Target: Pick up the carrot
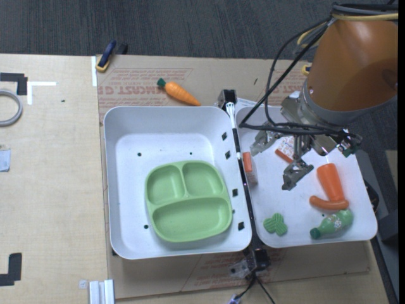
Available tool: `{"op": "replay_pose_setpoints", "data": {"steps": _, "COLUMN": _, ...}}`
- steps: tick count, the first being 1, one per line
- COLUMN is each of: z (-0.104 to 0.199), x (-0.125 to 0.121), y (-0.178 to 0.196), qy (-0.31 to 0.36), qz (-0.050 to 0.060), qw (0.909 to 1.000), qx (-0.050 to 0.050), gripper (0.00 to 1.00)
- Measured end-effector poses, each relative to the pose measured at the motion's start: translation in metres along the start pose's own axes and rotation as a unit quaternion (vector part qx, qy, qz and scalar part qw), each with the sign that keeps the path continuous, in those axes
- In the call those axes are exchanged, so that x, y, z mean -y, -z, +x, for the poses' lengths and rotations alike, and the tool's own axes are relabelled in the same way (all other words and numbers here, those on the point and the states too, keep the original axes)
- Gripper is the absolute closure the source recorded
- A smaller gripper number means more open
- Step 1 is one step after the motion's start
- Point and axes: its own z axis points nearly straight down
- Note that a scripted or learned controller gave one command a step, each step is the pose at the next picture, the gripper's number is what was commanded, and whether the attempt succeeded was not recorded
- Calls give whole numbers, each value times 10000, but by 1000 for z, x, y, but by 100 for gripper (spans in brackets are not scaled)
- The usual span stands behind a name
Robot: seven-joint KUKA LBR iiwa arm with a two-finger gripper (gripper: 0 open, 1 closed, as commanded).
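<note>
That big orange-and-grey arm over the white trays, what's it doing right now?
It is meant to pick up a carrot. The arm's gripper hangs over the right bin, beside an orange carrot-like piece, with nothing visibly held. That bin also holds a green bottle and a small green toy. The left bin holds a green divided plate. Another carrot lies on the cardboard behind the bins.
</note>
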Motion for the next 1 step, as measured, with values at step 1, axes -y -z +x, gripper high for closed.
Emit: {"op": "replay_pose_setpoints", "data": {"steps": 1, "z": -1, "x": -11, "y": -38, "qy": 757, "qz": -6, "qw": 9971, "qx": -10, "gripper": 0}}
